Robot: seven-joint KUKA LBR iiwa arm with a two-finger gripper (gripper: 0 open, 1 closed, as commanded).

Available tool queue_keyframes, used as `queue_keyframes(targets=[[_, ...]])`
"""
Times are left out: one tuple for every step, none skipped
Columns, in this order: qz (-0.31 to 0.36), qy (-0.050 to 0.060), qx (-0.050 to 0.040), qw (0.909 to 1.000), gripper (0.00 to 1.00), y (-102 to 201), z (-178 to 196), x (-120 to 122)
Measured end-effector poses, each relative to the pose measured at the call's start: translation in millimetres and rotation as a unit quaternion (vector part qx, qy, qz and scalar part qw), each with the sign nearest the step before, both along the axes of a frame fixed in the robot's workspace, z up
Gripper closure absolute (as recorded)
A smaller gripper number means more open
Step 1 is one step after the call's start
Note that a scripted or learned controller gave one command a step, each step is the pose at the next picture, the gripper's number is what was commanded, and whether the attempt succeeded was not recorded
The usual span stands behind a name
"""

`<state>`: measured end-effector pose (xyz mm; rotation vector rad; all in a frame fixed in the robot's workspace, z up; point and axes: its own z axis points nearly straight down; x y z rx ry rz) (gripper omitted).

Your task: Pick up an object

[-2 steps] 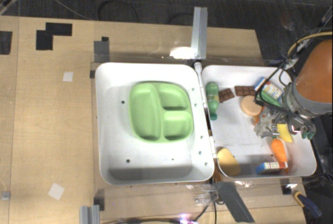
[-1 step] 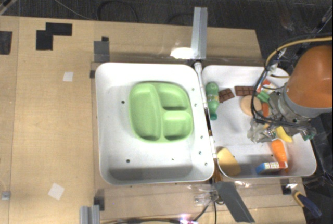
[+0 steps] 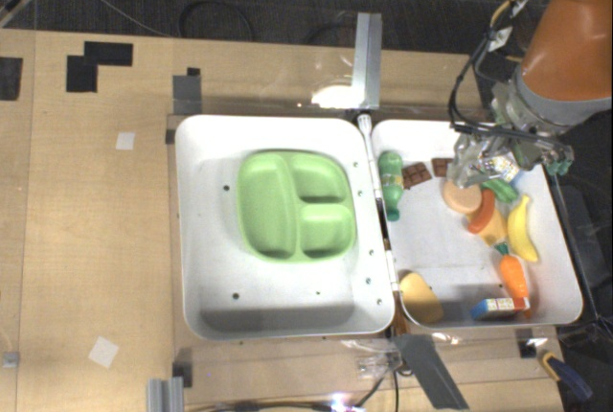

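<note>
The grey two-finger gripper [image 3: 482, 167] hangs at the right white bin's [image 3: 436, 252] twelve o'clock edge, over a round tan disc [image 3: 463, 197]; I cannot tell its state. A yellow plastic banana [image 3: 521, 228] lies at three o'clock of the disc. The left white bin [image 3: 201, 209] holds a green divided plate [image 3: 293, 204].

Robotics lab: wooden bench [image 3: 86, 238], white bins [image 3: 192, 209] (metal brackets), trailing cables [image 3: 115, 8].

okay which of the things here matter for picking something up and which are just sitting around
In play: gripper; right bin with banana, carrot, green bottle, brown block, tan disc.

Just there: left bin, green divided tray.
</note>
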<state>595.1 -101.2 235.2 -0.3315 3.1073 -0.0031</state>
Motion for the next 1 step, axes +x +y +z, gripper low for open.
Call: queue_keyframes(targets=[[0.172,0.005,-0.0016,0.9851,1.0,-5.7,-68.0,-70.8]])
